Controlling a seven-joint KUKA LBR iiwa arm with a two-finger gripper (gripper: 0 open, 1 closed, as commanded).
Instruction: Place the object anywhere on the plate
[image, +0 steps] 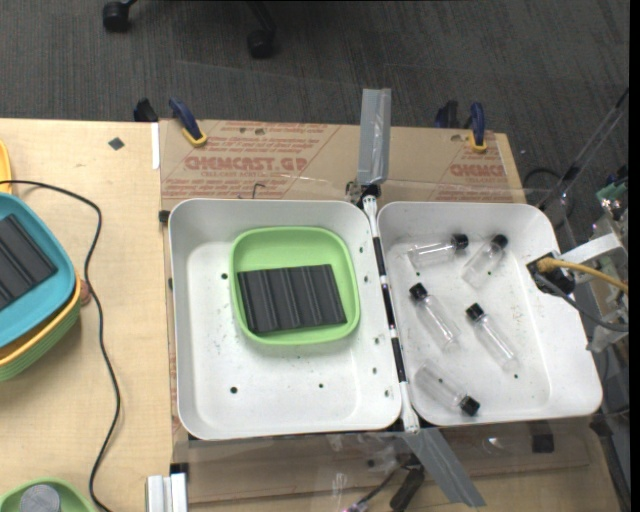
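With the clear vials (432, 312) lying loose in the right bin (560, 385) and the green plate (345, 255) in the left bin (200, 330), it is best to grip one that seems apart from its neighbours across its narrow body, then lift it over both rims.

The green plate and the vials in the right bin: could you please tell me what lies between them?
In the camera view, between the green plate and the vials lie bare white floor of the left bin and the two bins' adjoining rims.
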